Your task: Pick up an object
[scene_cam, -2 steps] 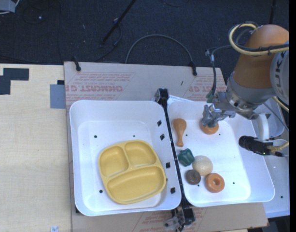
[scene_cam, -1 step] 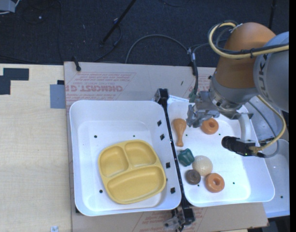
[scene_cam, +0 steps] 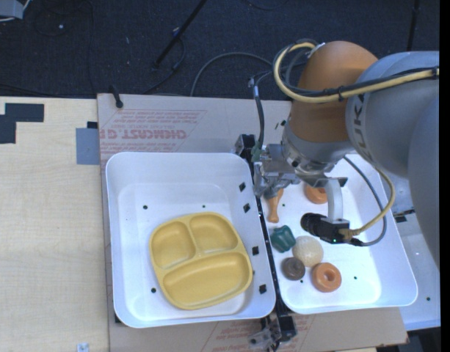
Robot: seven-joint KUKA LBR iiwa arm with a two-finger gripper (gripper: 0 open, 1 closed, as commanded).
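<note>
Orange-banded arm [scene_cam: 335,86] hides the tool's state, cannot tell; mirrored red lettering marks cardboard [scene_cam: 158,127].

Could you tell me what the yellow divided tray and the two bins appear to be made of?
The yellow divided tray looks like moulded plastic with a matte to slightly satin finish: uniform colour, rounded compartment ridges, soft highlights. The left bin and the right bin look like thin, smooth white plastic with rounded corners and a faint sheen, though coated metal cannot be ruled out from this view.

Small toys in the right bin [scene_cam: 386,284]: orange donut [scene_cam: 327,277], cream ball [scene_cam: 308,251], brown disc [scene_cam: 293,268], green piece [scene_cam: 283,237].
</note>
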